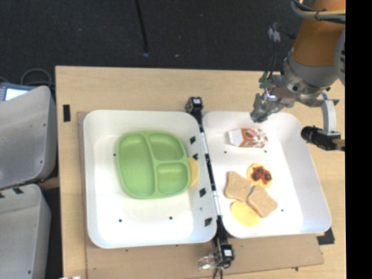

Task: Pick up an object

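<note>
In the right bin (302,173) lie a small white packet with a red-brown picture (247,137), two slices of toy bread (251,193), a yellow disc (244,214) under the nearer slice, and a yellow piece with red and dark spots (260,174). My gripper (261,110) hangs over the bin's back edge, just up and right of the packet and apart from it. Nothing shows between its fingers.
The left bin (104,214) holds a green divided plate (153,164) with a yellow piece (194,170) peeking out at its right edge. A black clamp (194,104) sits at the back where the bins meet. Grey covers (23,132) stand at the left.
</note>
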{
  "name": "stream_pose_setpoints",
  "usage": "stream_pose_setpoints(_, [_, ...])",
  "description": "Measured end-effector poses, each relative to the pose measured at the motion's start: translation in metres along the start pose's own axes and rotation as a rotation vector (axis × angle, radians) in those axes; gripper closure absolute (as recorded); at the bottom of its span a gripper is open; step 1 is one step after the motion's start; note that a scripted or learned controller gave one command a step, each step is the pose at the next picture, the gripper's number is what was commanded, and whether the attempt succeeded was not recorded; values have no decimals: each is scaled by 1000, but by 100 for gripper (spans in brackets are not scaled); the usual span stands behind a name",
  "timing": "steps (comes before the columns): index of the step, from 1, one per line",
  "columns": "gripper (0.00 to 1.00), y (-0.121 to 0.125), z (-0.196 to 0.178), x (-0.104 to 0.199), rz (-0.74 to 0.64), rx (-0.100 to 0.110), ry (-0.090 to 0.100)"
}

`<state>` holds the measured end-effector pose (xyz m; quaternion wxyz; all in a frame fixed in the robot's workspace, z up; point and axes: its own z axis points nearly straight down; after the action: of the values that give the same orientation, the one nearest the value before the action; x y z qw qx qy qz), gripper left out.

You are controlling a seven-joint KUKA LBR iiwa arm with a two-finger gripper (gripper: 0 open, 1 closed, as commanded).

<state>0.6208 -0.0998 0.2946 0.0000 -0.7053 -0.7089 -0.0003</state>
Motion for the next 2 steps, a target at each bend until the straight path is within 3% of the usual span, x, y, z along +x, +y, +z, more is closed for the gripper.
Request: stream_pose_setpoints(2, [100,-25,27,104,0,2,0])
